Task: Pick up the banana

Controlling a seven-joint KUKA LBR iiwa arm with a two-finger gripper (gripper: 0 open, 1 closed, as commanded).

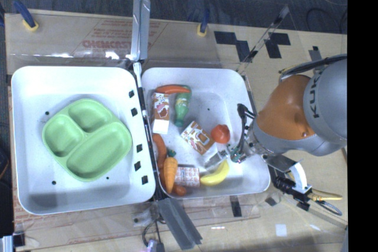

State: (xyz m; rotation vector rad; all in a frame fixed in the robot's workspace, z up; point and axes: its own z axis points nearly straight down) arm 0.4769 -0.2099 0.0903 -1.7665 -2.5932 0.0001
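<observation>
White plastic forms the two shallow bins set side by side on the bench: the left bin (23, 127) holds a light green divided plate (87, 137) with three compartments, lying flat near its middle, and the right bin (236, 82) holds a scatter of toy food. From the right the grey arm (331, 106) reaches in, its orange band (284, 112) sitting over the bin's right wall, and the gripper (236, 154) hangs low at the bin's right side, just above and to the right of the banana; it is too small and dark against the bin to tell how it is set. Along the top of the right bin lies a packaged item with a red-orange top and a green bottle shape (181, 104) beside a small printed packet (161, 108). Down the bin's left wall runs an orange carrot (169, 171) with a green top, another orange-red piece (158, 146) above it. Near the middle a small printed carton (196, 137) lies tilted, and a red tomato (221, 133) sits just to its right. A small label-printed can (188, 174) lies on its side near the front wall. The yellow banana (217, 174) lies curved on the bin floor near the front right corner, just right of the can, with nothing gripping it
</observation>
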